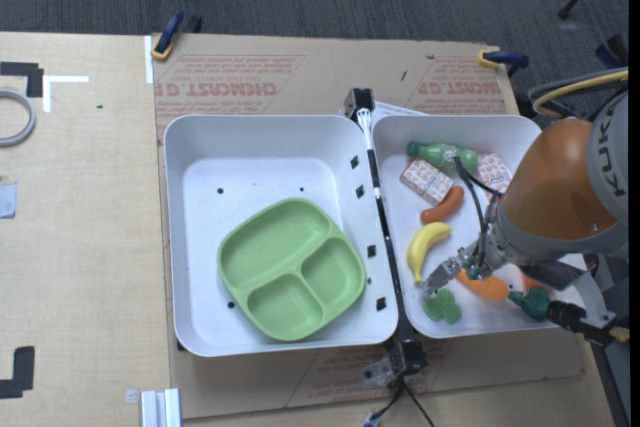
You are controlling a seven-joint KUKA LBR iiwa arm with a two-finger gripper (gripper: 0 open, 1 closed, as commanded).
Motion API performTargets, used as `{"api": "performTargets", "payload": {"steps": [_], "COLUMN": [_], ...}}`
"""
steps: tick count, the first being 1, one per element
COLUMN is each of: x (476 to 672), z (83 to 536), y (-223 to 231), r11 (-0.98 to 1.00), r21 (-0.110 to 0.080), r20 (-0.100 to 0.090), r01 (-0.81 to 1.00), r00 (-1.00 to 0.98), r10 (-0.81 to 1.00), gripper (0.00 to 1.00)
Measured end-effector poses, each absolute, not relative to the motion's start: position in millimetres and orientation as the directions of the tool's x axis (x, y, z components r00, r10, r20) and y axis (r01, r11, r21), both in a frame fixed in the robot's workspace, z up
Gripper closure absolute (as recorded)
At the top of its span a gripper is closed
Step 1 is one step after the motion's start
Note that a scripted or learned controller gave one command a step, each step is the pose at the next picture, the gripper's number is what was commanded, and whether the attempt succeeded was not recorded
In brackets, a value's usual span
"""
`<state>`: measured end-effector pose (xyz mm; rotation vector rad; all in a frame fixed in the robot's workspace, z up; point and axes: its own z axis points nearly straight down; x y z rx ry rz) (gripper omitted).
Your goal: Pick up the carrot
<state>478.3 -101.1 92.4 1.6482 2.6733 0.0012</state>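
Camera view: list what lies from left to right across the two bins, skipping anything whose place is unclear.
Left bin → green divided plate → banana → pincer → carrot.

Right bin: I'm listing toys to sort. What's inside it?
The right bin holds a banana, sausage, green bottle, patterned blocks, broccoli and carrot. The arm covers its right part.
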Motion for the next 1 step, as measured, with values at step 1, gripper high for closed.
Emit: {"api": "performTargets", "payload": {"steps": [1], "x": [478.3], "z": [92.4], "y": [-101.1], "r11": [0.449], "r21": [0.001], "r20": [0.000], "r01": [0.893], "r00": [-0.449], "r10": [0.893], "gripper": [0.00]}}
